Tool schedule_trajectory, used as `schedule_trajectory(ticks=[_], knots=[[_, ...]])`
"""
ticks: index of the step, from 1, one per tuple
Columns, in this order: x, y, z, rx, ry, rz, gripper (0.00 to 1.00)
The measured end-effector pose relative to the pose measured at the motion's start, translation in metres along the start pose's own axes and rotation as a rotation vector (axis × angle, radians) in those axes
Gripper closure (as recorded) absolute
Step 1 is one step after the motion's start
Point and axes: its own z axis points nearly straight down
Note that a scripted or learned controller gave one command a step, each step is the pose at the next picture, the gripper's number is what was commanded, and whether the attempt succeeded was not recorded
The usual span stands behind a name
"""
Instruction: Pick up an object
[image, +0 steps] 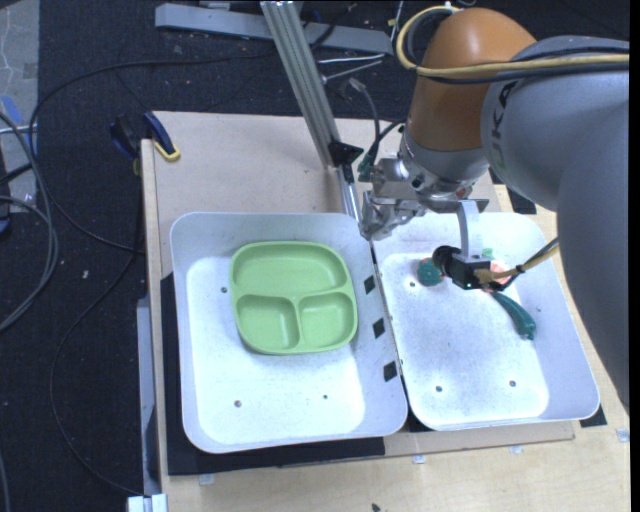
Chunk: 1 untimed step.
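Camera view: arm (560, 110) in from the right, end effector (378, 222) hangs over the seam between left bin (200, 400) and right bin (470, 375), probably staging; grip state can't tell. Green plate (295, 297) lies flat left; teal tool (520, 315) and small teal piece (429, 272) right.

The arm (575, 130) is a thick, smooth grey tube with rounded edges. Above the wrist sits a glossy orange band (465, 80), domed like a ball. A thin yellow cable (520, 64) loops across the orange and the grey. Below the band the wrist (432, 178) narrows to a silvery metal collar. The gripper (380, 215) looks like bare grey metal, though it is blurred.
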Motion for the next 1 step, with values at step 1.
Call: schedule_trajectory(ticks=[1], knots=[[0.0588,0.0184,0.0063,0.0,0.001,-0.001,1.0]])
